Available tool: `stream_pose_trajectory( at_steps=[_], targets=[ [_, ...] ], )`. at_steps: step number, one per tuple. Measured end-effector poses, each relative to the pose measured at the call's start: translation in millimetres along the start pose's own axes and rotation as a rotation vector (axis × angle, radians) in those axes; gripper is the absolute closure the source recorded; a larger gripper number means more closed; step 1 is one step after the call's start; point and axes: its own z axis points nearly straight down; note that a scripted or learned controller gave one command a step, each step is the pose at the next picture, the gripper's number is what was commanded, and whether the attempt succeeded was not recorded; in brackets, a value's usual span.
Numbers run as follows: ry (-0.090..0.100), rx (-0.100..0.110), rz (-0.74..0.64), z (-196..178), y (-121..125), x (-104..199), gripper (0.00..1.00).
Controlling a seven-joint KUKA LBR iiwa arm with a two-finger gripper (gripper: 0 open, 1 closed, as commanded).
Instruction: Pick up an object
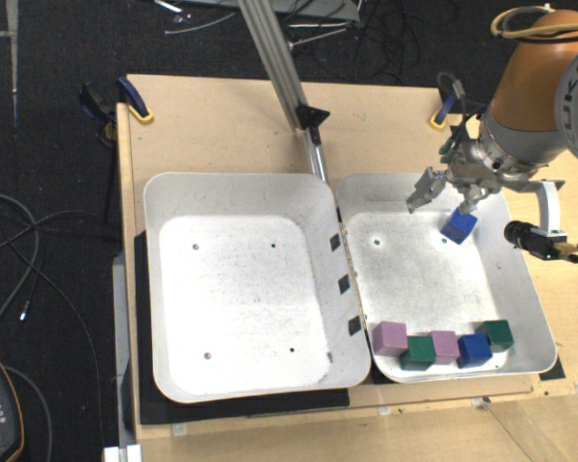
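The arm reaches in from the right, its orange band above the wrist, and the tool (447, 196) hangs over the upper part of the right bin (405, 268). Its two fingers are spread apart, one angled toward the left and one toward the lower right. A blue block (459, 226) sits just beneath the right-hand finger, touching or nearly touching its tip; it is not between the fingers, so the tool holds nothing. The block is tilted, one corner pointing down toward the bin floor, and its slightly longer side runs from upper right to lower left. Whether it rests on the bin or hangs from the fingertip cannot be told.

Along the near wall of the right bin a row of small blocks lies close together: a purple block (390, 337), a dark green block (419, 351), a second purple block (444, 346), a second blue block (473, 348) and a second green block (497, 333), each touching or just beside its neighbour.

The left bin (173, 258) lies beside the right one on the desk (222, 114).
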Motion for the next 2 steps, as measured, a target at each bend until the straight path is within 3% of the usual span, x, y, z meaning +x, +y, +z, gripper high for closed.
stream_pose_trajectory(
  at_steps=[1, 2],
  targets=[
    [-0.004, 0.002, 0.01, 31, -15, -80, 0.0],
    [-0.002, -0.006, 0.002, 103, 28, -88, 0.0]
  ],
)
